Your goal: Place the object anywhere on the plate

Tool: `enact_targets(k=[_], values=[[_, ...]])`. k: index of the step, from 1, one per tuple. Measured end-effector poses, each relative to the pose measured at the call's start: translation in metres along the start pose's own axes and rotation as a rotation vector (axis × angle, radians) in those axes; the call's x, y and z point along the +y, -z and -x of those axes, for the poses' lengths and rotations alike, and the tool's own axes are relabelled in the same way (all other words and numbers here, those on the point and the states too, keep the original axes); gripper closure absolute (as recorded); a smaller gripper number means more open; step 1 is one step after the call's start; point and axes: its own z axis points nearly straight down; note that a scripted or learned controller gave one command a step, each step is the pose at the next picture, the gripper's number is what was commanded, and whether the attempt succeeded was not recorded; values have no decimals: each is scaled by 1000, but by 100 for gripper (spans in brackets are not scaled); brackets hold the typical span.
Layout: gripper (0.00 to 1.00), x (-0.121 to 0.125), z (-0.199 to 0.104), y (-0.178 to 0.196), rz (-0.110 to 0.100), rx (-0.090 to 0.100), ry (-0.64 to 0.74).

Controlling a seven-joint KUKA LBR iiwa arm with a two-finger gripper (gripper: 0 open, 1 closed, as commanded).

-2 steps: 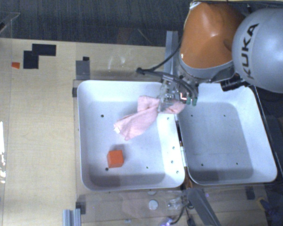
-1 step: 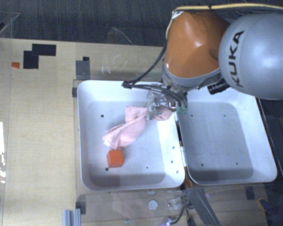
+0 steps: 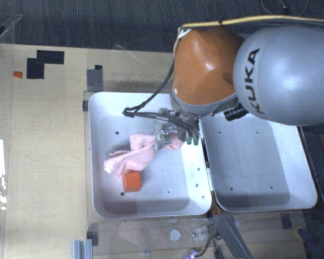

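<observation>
Left bin (image 3: 100, 144) holding a crumpled pink cloth (image 3: 132, 156), with a small orange block (image 3: 132, 182) touching its lower edge. Further right, gripper (image 3: 170, 135) down over the cloth's upper right end, near the bin's right wall; can't tell whether clamped or loose. Right bin (image 3: 259, 198) just beside, partly under the grey arm (image 3: 281, 74).

Pink cloth (image 3: 134, 154) and orange block (image 3: 132, 182) mid left bin (image 3: 97, 144); open floor around.
</observation>
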Motion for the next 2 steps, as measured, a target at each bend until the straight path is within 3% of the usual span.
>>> enact_targets(k=[1,2], values=[[100,35,-36,-1,0,1,-1],[0,35,-36,-1,0,1,-1]])
